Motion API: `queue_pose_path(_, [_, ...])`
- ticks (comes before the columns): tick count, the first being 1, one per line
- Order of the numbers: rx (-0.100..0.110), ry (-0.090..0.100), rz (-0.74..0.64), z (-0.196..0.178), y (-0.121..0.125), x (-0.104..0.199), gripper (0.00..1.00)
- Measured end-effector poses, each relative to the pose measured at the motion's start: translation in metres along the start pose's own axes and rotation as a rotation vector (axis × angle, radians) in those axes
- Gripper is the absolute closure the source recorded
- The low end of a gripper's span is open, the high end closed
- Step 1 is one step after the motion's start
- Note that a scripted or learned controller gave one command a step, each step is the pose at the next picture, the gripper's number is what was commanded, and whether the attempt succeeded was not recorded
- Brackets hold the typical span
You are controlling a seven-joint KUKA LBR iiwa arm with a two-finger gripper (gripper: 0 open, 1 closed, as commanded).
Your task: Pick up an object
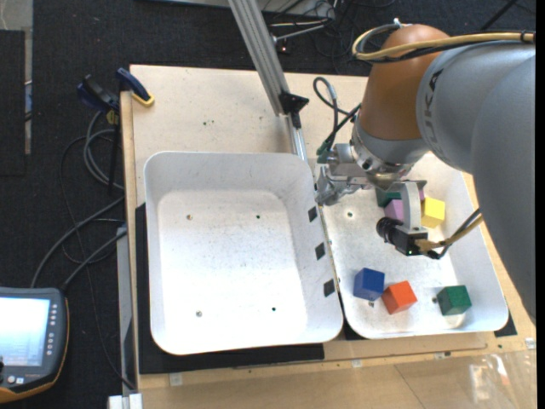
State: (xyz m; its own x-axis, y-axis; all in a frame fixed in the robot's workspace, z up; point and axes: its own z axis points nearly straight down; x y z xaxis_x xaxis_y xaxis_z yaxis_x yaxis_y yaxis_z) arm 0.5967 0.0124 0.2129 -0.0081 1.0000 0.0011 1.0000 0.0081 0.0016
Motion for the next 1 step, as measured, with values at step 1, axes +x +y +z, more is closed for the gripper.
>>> queue_pose_path(1, [-0.001,0.001,0.000,0.0013,0.0230,0.0509,1.00])
